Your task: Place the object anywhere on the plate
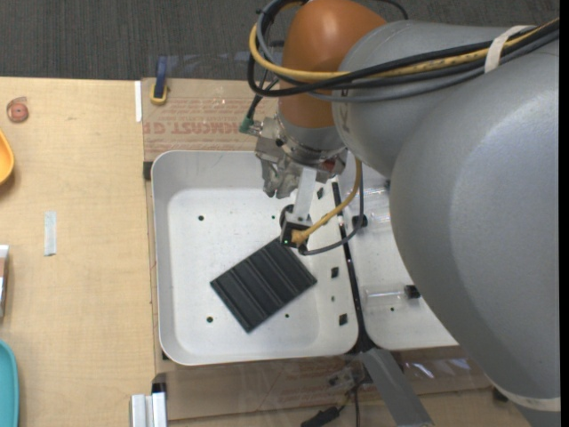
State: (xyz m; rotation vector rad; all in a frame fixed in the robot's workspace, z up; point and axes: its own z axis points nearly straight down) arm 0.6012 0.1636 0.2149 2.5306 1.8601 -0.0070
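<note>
Gripper [282, 183] hangs over the back half of the left bin [169, 265]. You can't tell from this angle whether it's open or closed, because the wrist sits on top of it. The arm [462, 194] hides most of the right bin [396, 323], so you get just a strip of its floor. The cardboard [200, 118] behind the bins has red print, upside down and too blurred to read. The black ribbed slab [263, 285] lies flat and diagonal on the left bin floor, near its front right, just below the gripper in frame. An orange item [4, 163] and a teal item [5, 385] on the bench [80, 310] are cut off at the left edge.
</note>
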